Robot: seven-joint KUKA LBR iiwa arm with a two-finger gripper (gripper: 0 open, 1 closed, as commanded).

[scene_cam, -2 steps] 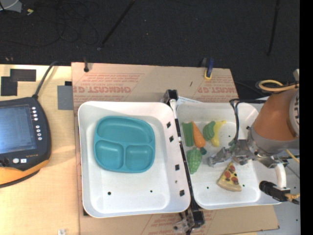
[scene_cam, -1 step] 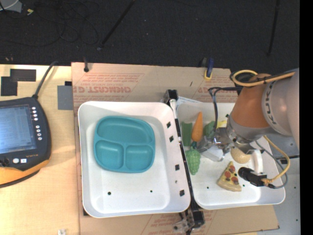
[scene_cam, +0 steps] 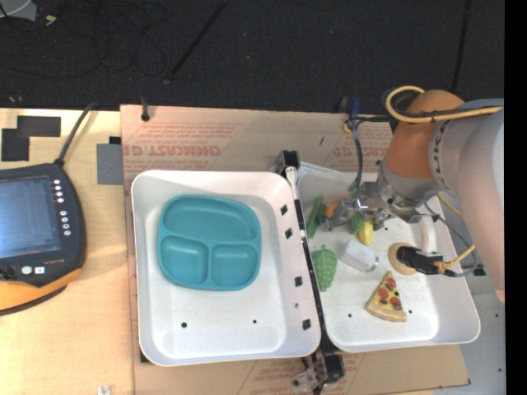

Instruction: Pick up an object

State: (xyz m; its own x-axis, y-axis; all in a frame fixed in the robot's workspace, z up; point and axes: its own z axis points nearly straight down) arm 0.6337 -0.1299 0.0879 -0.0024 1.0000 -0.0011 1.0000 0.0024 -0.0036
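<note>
The grey arm [scene_cam: 461,151] reaches in from the right over the right bin [scene_cam: 428,327], and its gripper [scene_cam: 368,206] hangs low at the far part of that bin — whether it is open or closed I cannot tell. The left bin [scene_cam: 156,303] holds a teal divided plate [scene_cam: 210,242]. In the right bin lie a green toy [scene_cam: 324,267] at the left wall, a pizza slice [scene_cam: 387,298] near the front and a small yellow piece [scene_cam: 365,232] just under the gripper.

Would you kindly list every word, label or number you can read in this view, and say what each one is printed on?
Red print on the cardboard sheet under the bins: upside down and blurred, cannot be read for certain.
Faint red print on the cardboard's lower edge: too blurred to read.
Screen and buttons of the handheld pendant: too small to read.
Nothing readable on the teal plate or pizza slice.
</note>
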